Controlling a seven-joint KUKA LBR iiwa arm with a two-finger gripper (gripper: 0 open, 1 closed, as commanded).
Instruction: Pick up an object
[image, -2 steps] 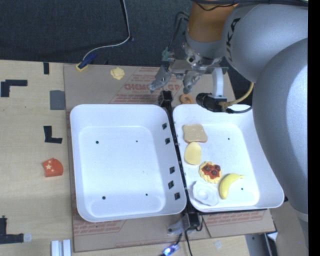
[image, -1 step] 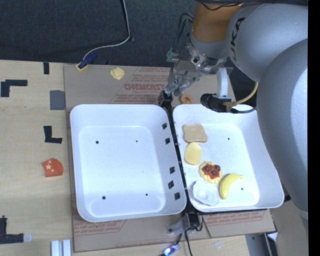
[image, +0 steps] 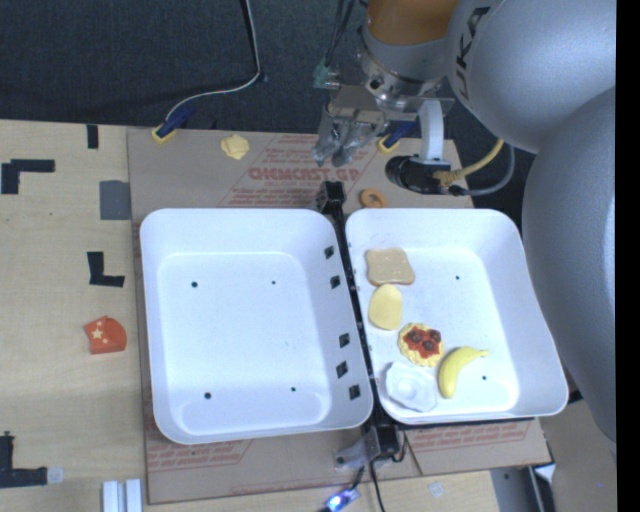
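Claw (image: 340, 150) hangs raised beyond the bins' far edge, nothing visible between its fingers and their spread hard to tell, seemingly parked clear so the right bin (image: 495, 235) shows its toast (image: 389, 266), banana (image: 455, 368) and other food.

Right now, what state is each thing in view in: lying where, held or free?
gripper: raised above the bench behind the bins, nothing visible between its fingers.
toast slice: lying flat in right bin, free.
pale yellow oval: flat in right bin, free.
tart with red topping: in right bin, free.
banana: on its side in right bin.
red piece: on bench left of the bins.
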